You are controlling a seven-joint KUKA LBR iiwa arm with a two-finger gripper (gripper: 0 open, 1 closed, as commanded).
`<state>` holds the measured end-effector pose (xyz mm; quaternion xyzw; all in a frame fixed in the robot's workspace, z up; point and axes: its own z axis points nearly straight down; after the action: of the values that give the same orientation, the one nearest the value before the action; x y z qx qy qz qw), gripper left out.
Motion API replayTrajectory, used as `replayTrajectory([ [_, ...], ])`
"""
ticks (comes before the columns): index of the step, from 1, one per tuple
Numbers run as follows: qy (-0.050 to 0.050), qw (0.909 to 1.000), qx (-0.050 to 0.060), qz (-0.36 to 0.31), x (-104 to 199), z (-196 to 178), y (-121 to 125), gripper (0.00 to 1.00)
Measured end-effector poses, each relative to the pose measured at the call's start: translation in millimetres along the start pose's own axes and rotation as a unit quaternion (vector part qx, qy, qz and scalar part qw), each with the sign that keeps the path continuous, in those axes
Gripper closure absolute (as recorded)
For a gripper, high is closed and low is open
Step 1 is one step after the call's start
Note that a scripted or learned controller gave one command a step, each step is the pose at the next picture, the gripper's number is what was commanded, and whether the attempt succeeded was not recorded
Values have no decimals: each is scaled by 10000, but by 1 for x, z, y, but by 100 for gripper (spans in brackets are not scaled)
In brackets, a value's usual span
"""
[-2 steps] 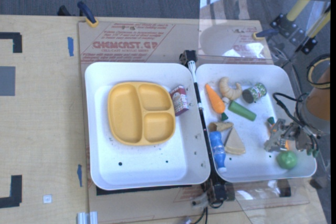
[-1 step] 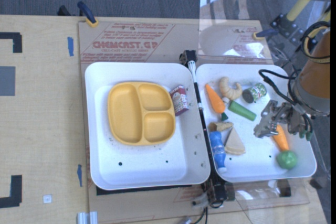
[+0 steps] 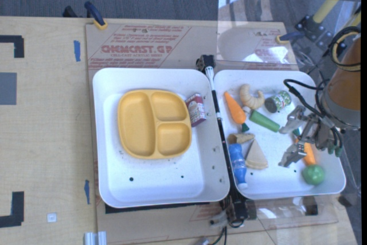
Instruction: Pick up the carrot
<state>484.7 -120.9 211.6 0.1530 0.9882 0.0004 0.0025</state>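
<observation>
The carrot (image 3: 233,107), orange with a green tip, lies at a slant in the left part of the right bin (image 3: 338,181), near the divider. My gripper (image 3: 289,140) hovers over the right half of that bin, well to the right of the carrot and apart from it. Its two silver fingers (image 3: 291,156) stand spread open with nothing between them. A small orange piece (image 3: 309,153) lies just beside the lower finger.
Around the carrot lie a beige knobbly piece (image 3: 250,97), a green cylinder (image 3: 264,120), a green can (image 3: 278,101), a tan wedge (image 3: 256,156), a blue bottle (image 3: 237,164) and a green ball (image 3: 313,175). The left bin (image 3: 109,181) holds a yellow divided plate (image 3: 153,122) and a small can (image 3: 196,109).
</observation>
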Motion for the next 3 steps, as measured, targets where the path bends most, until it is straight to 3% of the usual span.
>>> replayTrajectory([
  [1,64,9986,6,-532,-19,105,-47,0],
  [2,-30,9985,-3,-555,-25,89,-43,100],
  [3,-28,9836,-21,-1802,14,21,69,100],
])
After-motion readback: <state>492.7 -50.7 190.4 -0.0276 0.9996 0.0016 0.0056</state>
